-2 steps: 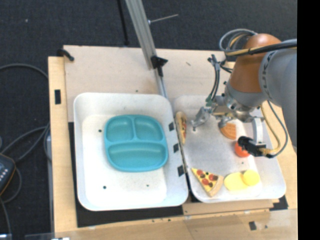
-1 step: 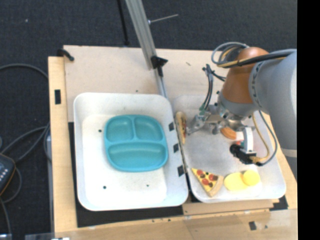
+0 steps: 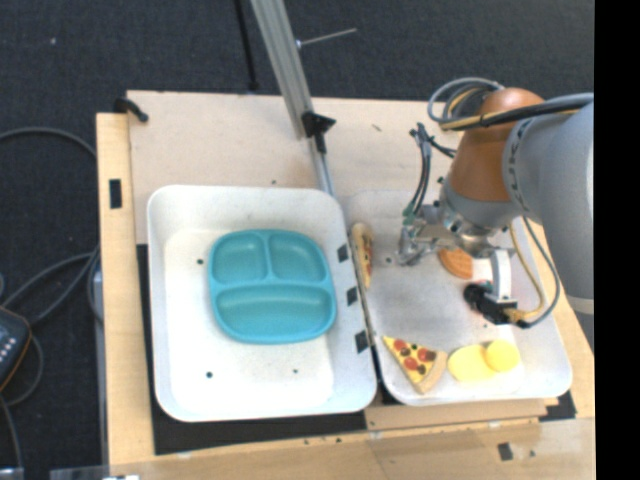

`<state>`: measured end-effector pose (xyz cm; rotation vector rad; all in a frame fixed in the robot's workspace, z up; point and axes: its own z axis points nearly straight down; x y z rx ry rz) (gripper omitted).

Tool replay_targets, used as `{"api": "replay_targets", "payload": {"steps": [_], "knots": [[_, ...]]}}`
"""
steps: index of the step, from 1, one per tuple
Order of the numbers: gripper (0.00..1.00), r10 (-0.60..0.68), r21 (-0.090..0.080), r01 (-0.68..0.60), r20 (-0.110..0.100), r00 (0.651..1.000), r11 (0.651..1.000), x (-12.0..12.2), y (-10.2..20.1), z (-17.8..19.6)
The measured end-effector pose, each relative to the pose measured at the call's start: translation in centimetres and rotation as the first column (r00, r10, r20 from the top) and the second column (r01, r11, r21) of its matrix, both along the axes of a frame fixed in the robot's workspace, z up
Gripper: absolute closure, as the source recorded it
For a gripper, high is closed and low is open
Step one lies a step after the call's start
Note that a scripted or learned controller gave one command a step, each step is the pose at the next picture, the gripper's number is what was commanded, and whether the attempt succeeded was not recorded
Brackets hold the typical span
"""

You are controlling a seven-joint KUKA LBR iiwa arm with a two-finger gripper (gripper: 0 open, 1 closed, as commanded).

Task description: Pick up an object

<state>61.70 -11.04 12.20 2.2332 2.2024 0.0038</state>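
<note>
Camera view — hand [image 3: 412, 244] partly hides orange object [image 3: 457, 262].

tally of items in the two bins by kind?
Blue divided plate: 1 (left bin)
Pizza slice: 1
Yellow pieces: 2
Orange piece: 1, partly behind the gripper
Brown stick-shaped item: 1, on the right bin's left edge
Total: 6
</note>
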Motion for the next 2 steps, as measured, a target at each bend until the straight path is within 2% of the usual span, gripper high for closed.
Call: {"api": "replay_targets", "payload": {"steps": [2], "knots": [[1.0, 0.015, 0.0, -0.015, 0.0, 1.0, 1.0, -0.2, -0.9, 9.0]]}}
